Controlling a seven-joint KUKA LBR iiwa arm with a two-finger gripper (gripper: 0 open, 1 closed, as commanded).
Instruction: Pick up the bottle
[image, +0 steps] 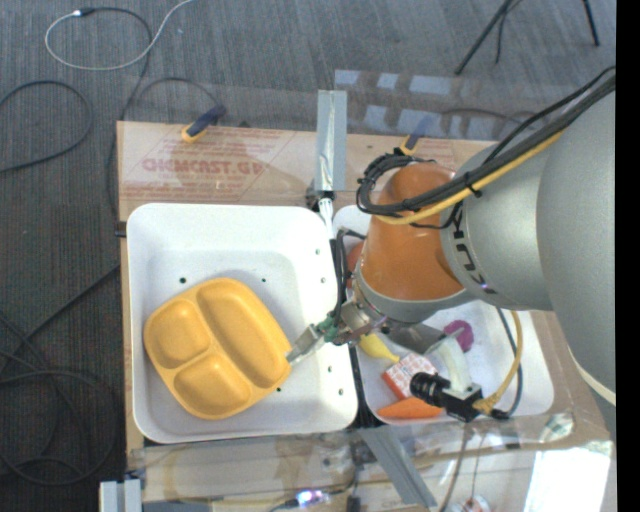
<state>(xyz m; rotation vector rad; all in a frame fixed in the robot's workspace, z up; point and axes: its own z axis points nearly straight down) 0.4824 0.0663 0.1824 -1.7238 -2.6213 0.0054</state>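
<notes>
The surface (200, 165) is a brown board printed with faded red lettering, standing on dark carpet strewn with looping cables (95, 40). It carries two white bins. The tool (312, 343) hangs over the left bin (180, 235), its tip just beside a yellow divided plate (215, 345); whether it is clenched or released cannot be told. Behind the tool, the arm (480, 240) covers most of the right bin (535, 385). Small items peek out beneath it: something yellow, a red-and-white packet (403, 375), an orange piece (410, 409), a purple bit (458, 331). The bottle cannot be made out among them.
</notes>
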